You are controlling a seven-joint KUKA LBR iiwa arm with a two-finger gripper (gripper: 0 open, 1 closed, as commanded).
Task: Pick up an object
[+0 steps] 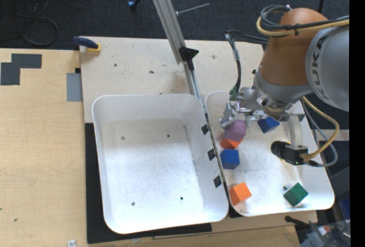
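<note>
1. The grey arm with its orange band reached in from the right and hung over the right bin, near that bin's back-left part.
2. The gripper pointed down at a purple block, which showed at its tip; whether the jaws were apart or clamped on the block could not be told from this slanted view.
3. Just below the purple block, touching or overlapping it in the view, lay an orange-brown block.
4. A blue cube sat just in front of that, close to the divider between the bins.
5. An orange cube rested near the right bin's front-left corner.
6. A green cube lay towards the front right of the same bin, well apart from the orange one.
7. Another blue block showed partly beneath the arm's wrist.
8. The left bin stood beside it on the tabletop.
9. A slanted metal rail rose behind the bins.
</note>
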